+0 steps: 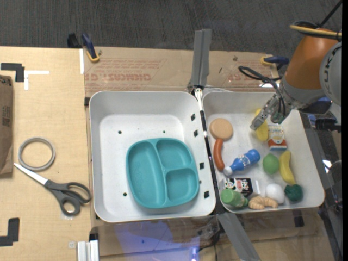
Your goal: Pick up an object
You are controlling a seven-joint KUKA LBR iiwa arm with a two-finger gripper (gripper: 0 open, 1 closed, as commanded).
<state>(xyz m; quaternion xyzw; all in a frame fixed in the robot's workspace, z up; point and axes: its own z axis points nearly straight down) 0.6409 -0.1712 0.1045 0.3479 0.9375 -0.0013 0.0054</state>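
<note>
the teal divided tray (163, 173) fills the left bin (103, 145), while in the right bin (239, 99) the gripper (265, 116), finger state unclear, hovers at twelve o'clock of a small carton (277, 137), banana (286, 166) and green ball (271, 163)

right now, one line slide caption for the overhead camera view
KUKA arm's gripper poised over toy food in the right bin; left bin holds a teal divided tray.

A teal tray (163, 173) is seen in the left bin (103, 145); the gripper (265, 117) is poised at two o'clock over the right bin (311, 145).
</note>
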